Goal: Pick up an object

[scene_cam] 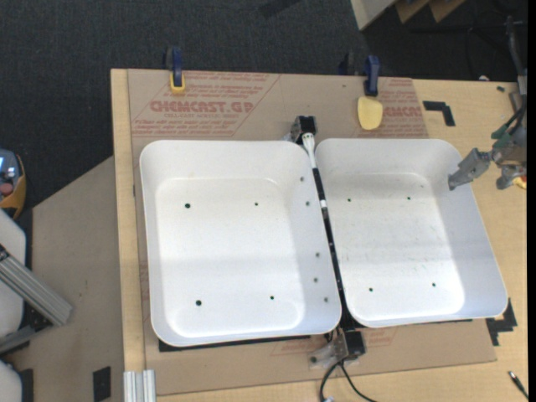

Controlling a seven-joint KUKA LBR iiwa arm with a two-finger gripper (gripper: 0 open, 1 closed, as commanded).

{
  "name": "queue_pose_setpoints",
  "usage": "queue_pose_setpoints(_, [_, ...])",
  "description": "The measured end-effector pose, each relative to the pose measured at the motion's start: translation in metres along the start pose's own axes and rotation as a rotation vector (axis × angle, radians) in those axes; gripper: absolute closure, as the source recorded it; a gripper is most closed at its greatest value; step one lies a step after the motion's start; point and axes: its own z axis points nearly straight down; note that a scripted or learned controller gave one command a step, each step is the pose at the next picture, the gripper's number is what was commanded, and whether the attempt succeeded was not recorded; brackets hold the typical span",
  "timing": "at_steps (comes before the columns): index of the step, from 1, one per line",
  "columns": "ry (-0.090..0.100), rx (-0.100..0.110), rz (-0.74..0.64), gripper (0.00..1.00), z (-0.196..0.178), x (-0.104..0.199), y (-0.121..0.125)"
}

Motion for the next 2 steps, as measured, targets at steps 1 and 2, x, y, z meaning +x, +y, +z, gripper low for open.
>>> queue_pose_setpoints(1, [-0.001,-0.003,-0.001,1.0,-0.011,0.0,0.001])
queue_pose_setpoints(2, [0.004,0.006,-0.004,1.0,0.045,0.07,-0.011])
